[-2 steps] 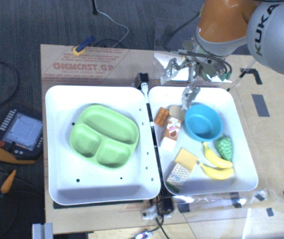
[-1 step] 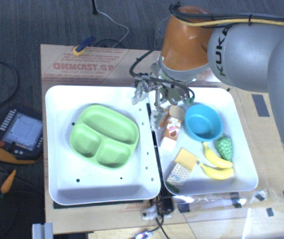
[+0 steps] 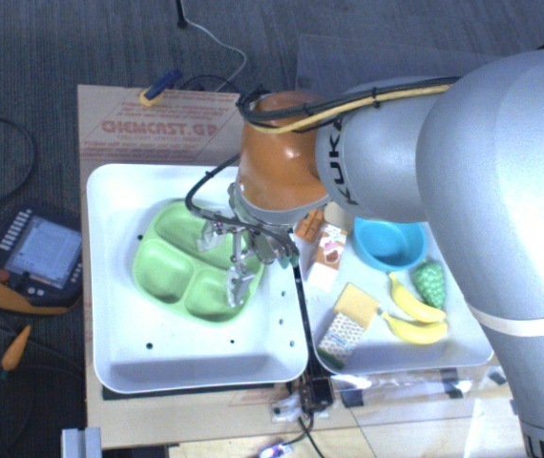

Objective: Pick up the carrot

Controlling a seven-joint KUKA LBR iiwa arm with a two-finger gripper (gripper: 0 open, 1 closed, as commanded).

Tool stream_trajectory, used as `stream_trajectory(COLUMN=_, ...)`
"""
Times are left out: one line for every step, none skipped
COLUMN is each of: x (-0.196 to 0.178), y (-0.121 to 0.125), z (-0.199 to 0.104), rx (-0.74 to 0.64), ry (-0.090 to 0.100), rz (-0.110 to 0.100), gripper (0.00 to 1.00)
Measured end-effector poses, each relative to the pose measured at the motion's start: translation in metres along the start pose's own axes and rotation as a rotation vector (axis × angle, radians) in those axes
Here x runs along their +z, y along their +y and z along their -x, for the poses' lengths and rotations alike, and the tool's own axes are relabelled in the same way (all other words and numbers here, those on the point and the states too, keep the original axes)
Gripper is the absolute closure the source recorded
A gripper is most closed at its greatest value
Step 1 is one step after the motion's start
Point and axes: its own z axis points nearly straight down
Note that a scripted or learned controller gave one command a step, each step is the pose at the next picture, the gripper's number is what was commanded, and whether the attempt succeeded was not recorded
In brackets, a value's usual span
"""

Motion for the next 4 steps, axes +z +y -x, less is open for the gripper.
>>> stream_trajectory(x=-0.169, y=-0.012, z=0.043, rx=-0.227, ry=-0.015, rz=-0.008, gripper=0.0)
stream_trajectory(x=-0.315, y=-0.027, z=0.074, rx=-0.143, ry=-0.017, rz=-0.006, gripper=0.0)
stream_trajectory(x=-0.207, y=0.018, z=0.057, rx=-0.064, ry=0.009, rz=0.001, gripper=0.0)
stream_trajectory(x=-0.163, y=0.044, z=0.077, rx=0.316, ry=0.003, rz=-0.004, gripper=0.0)
